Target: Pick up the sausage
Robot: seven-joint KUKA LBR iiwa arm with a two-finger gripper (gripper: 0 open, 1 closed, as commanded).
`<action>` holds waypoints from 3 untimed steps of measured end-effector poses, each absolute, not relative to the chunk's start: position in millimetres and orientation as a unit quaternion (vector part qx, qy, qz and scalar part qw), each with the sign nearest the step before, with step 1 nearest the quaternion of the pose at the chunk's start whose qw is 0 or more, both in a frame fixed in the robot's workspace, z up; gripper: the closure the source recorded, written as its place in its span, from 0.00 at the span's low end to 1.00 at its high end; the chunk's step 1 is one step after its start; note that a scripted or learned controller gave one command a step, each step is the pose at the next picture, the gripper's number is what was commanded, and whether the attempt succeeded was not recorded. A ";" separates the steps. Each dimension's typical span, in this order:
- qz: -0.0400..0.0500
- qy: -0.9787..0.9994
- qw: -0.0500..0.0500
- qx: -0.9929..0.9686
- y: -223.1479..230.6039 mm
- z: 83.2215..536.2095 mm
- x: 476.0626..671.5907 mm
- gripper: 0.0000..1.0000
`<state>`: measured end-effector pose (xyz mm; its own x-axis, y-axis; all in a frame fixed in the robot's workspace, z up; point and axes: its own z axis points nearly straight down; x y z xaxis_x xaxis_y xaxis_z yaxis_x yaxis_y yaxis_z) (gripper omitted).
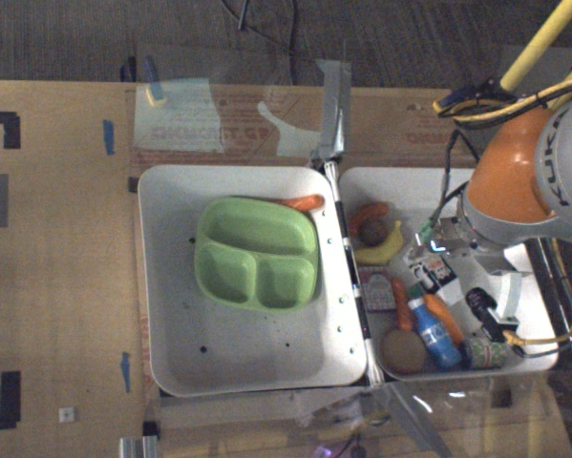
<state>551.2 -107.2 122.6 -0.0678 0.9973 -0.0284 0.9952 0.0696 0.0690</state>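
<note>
The grey arm (529,175) reaches in from the right over the right bin (524,359), its orange band bulging above the wrist and its lower part pointing down and leftward into the bin's middle. The end effector (436,256) hangs low among the clutter there, just right of the banana, and whether it is wide or narrow cannot be told, since the wrist hides most of it and the parts below blur into dark shapes. Nothing is visibly held in it. The sausage (370,218) lies at the far left of the right bin, a reddish-brown curved piece close to the wall between the bins, touching or just beside a dark round fruit (378,232) and the yellow banana (385,248) that curls under them. Nearer the front of the same bin lie a thin orange piece (401,304), a blue bottle (433,332) tilted with its white cap toward the back, an orange carrot-like piece (445,319) just right of it, a brown round object (403,349) at the front left corner, and a small patterned can (484,353) on its side. In the left bin (171,332) sits a green divided plate (259,253) with three compartments, and an orange carrot (303,202) lies against its far edge. Both bins rest on the tan table (56,284).
</note>
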 end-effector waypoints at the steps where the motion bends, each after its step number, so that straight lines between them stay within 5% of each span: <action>1: 0.015 0.731 0.032 0.681 -106.3 121.2 550.5 0.00; 2: 0.008 0.773 0.010 0.635 -99.7 92.4 525.3 0.00; 3: 0.007 0.772 0.006 0.635 -100.3 98.6 524.3 1.00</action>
<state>524.3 -100.3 98.6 -0.1929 0.9812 -0.0011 0.9811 0.1929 0.0182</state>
